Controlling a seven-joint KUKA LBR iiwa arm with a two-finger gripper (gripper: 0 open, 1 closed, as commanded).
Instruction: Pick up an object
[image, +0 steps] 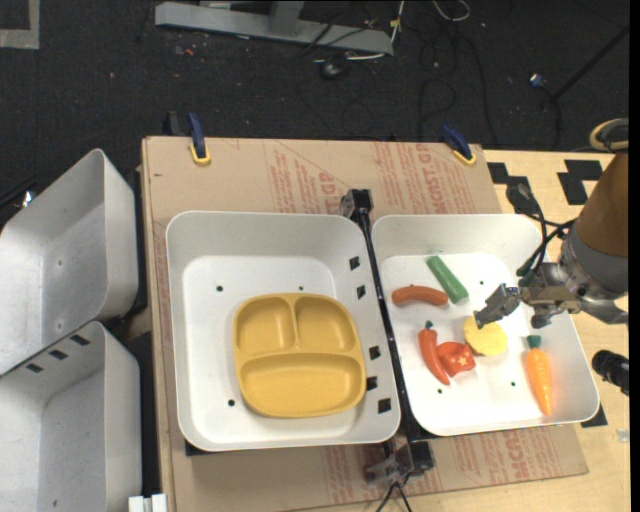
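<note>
— What are the two bins carrying?

— The left bin (190, 300) is holding a yellow divided plate (298, 354), lying flat with its three compartments facing up. The right bin (480, 235) is carrying the toy food. I am taking the yellow round piece (488, 338) as my landmark: it is sitting near the middle of that bin. A red pepper (446, 358) is lying just to its left, touching it or very nearly so. A brown-orange sausage (419, 295) is lying up and to the left of it, and a green stick-shaped piece (447, 278) is lying slantwise above it, close beside the sausage. An orange carrot (539, 378) with a green tip is lying to the lower right of it, pointing toward the bin's near edge.

— And where are you reaching?

— My arm is coming in from the right, and my pincer (512, 304) is hanging over the upper right edge of the yellow piece. One dark finger (494, 308) is pointing down toward it. My fingers are standing spread apart, pinching nothing.

— How is the yellow piece looking?

— It is showing as a small, pale yellow, roundish lump, smooth and plain, lying flat on the white floor of the bin. Its upper edge is partly hiding under my finger.
</note>
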